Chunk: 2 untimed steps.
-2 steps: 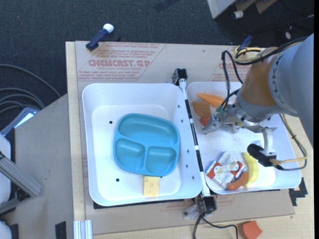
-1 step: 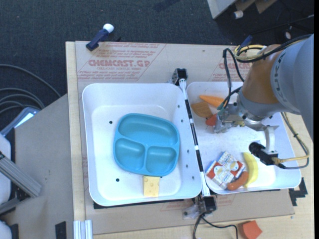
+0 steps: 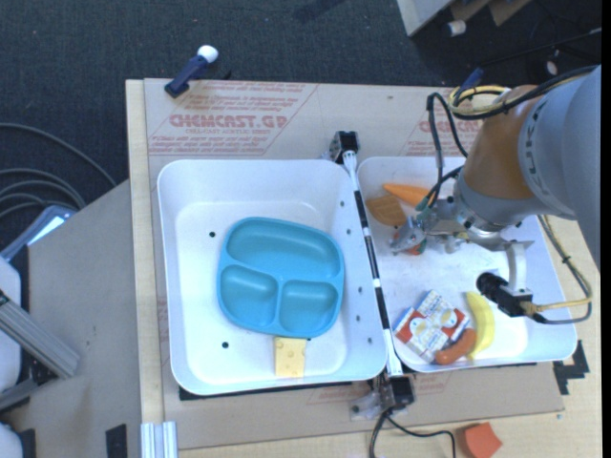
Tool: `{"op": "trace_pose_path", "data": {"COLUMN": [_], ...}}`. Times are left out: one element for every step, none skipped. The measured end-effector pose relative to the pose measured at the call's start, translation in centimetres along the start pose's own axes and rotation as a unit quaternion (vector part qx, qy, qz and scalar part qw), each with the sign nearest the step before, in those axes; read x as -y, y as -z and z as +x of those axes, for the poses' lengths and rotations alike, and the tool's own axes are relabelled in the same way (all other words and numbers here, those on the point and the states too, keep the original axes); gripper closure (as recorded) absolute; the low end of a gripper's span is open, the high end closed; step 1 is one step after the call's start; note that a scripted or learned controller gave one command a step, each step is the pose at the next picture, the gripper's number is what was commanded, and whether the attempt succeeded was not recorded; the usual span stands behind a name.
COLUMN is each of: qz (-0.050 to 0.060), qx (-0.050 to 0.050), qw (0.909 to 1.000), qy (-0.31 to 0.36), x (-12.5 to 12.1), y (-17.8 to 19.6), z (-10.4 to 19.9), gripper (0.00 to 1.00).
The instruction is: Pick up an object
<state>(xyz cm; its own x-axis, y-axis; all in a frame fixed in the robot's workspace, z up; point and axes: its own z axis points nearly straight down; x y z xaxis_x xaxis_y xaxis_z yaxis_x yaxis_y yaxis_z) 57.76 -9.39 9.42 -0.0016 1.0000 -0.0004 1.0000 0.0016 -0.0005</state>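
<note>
Orange carrot-shaped toy (image 3: pixel 405 195) lying at the far left corner of the right white bin (image 3: pixel 544 343), just beside the gripper (image 3: pixel 412 238), whose grasp state cannot be told from here. Better to descend slowly and centre over the carrot before closing, away from the divider wall. Nearer in the same bin, a yellow banana (image 3: pixel 482 319), a red sausage (image 3: pixel 454 349) and a small printed packet (image 3: pixel 431 322); in the left white bin (image 3: pixel 181 256), a blue sectioned plastic tray (image 3: pixel 280 276) and a yellow cheese block (image 3: pixel 290 356).

Bins (image 3: pixel 181 256) white. Divided plate (image 3: pixel 280 277) light blue. Cheese block (image 3: pixel 290 356) pale yellow. Banana (image 3: pixel 483 319) yellow; sausage (image 3: pixel 455 350) red-orange; carton (image 3: pixel 431 321) red and white print; carrot (image 3: pixel 407 194) orange. Arm (image 3: pixel 535 151) grey, orange band.
</note>
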Motion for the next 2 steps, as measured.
{"op": "trace_pose_path", "data": {"qz": [0.000, 0.000], "qx": [0.000, 0.000], "qw": [1.0000, 1.0000], "qy": [0.000, 0.000], "x": [-0.03, -0.02], "y": [0.99, 0.97], "z": [0.01, 0.02], "gripper": [1.00, 0.00]}}
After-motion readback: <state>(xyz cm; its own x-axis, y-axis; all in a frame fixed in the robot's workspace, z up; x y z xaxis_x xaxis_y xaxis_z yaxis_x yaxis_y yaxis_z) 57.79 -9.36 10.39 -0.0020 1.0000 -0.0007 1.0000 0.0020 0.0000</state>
